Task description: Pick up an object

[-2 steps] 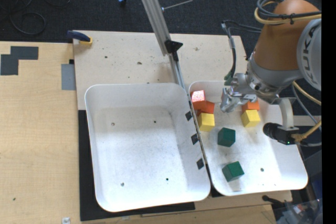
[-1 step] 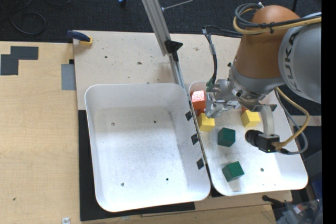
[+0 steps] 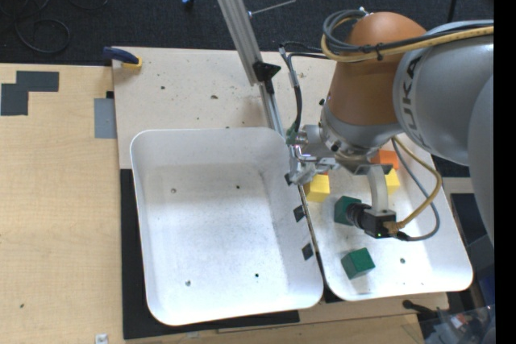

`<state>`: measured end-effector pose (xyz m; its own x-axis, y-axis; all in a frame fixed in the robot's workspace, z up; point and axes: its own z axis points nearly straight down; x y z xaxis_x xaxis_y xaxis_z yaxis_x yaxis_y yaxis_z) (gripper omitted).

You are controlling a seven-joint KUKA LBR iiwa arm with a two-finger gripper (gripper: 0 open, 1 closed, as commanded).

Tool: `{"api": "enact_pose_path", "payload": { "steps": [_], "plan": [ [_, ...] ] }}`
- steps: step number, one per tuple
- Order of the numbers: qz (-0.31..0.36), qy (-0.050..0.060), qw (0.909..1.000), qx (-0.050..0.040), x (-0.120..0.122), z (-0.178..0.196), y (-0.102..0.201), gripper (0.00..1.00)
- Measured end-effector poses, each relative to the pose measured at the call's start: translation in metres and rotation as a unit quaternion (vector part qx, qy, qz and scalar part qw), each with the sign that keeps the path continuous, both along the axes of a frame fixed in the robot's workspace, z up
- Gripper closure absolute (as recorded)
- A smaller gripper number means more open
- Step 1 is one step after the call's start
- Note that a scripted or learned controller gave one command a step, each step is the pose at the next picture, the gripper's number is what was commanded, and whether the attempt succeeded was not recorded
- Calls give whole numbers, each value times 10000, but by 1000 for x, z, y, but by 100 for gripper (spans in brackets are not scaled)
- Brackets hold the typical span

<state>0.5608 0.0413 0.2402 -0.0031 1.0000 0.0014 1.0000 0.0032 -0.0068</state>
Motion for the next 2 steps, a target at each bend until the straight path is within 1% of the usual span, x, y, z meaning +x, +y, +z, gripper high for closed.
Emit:
{"api": "enact_pose_path", "payload": {
  "steps": [1, 2],
  "plan": [
    [5, -18, 10000, 1, 1, 4, 49, 100],
    [-11, -16, 10000, -8, 1, 4, 47, 0]
  ]
}}
